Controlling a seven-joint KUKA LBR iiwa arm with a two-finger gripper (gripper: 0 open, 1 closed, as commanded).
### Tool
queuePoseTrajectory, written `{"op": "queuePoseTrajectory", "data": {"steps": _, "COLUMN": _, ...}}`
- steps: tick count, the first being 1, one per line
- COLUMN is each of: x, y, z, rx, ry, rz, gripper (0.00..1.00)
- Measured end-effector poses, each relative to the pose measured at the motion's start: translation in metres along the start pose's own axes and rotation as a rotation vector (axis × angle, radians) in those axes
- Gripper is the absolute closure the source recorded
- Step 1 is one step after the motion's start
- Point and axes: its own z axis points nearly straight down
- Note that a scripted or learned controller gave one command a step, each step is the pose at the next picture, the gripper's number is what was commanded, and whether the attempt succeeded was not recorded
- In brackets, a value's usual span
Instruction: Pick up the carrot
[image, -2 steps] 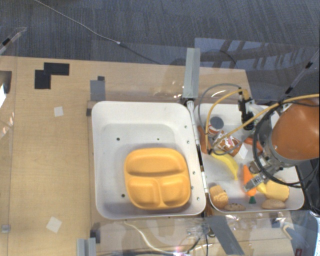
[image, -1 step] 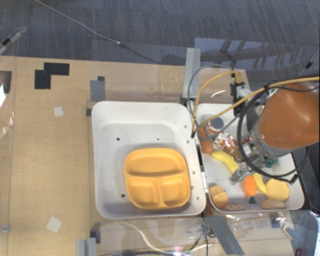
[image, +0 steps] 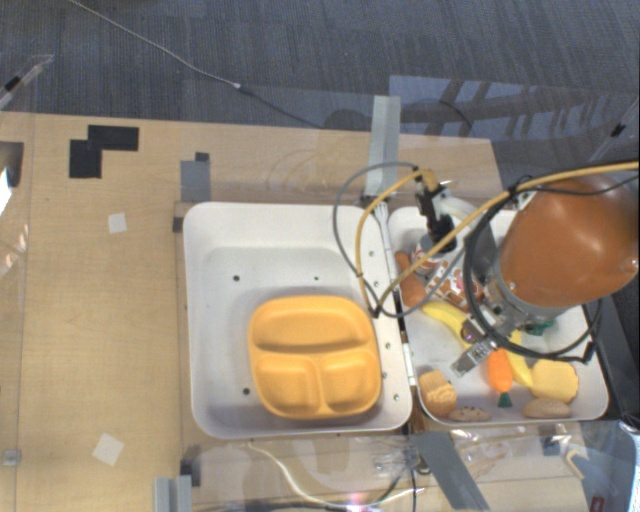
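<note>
From the camera view, 2 white bins sit on the desk (image: 90, 330); the right bin (image: 600, 400) serves as the landmark. The carrot (image: 499, 371) lies near that bin's front edge, just beside a yellow lemon-like piece (image: 556, 380) and close to a banana (image: 447, 320). The gripper (image: 478, 352) hangs just beside the carrot's top end; whether it is clenched or released I cannot tell. The carrot looks like a light, stiff, smooth plastic toy, likely slippery, so a grip across its thicker middle seems best. The left bin holds a yellow tray (image: 312, 355).
</note>
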Motion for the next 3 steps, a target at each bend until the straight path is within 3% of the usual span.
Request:
{"op": "queuePoseTrajectory", "data": {"steps": 1, "x": 0.027, "y": 0.02, "z": 0.0, "rx": -0.001, "ry": 0.0, "rz": -0.408, "gripper": 1.0}}
{"op": "queuePoseTrajectory", "data": {"steps": 2, "x": 0.065, "y": 0.002, "z": -0.022, "rx": 0.0, "ry": 0.003, "rz": -0.7, "gripper": 1.0}}
{"op": "queuePoseTrajectory", "data": {"steps": 3, "x": 0.023, "y": -0.061, "z": -0.084, "rx": 0.004, "ry": 0.004, "rz": -0.74, "gripper": 1.0}}
